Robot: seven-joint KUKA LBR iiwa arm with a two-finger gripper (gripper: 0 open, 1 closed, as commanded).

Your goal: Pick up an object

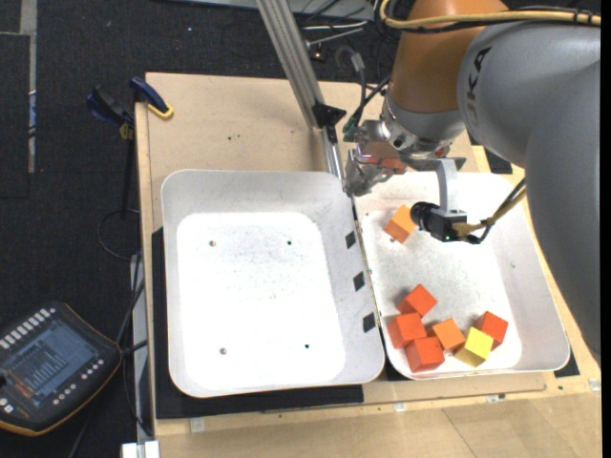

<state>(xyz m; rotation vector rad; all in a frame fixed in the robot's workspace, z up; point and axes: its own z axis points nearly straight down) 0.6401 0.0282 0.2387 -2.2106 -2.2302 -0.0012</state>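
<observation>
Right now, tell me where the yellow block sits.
The yellow block lies in the right bin near its front edge, at the right end of the cluster of orange and red blocks.

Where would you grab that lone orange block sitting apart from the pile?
Probably from straight above, fingers closing on two opposite flat sides of the lone orange block. It lies apart from the cluster of blocks in the right bin, so its sides look free, though the gripper hovers close by.
</observation>
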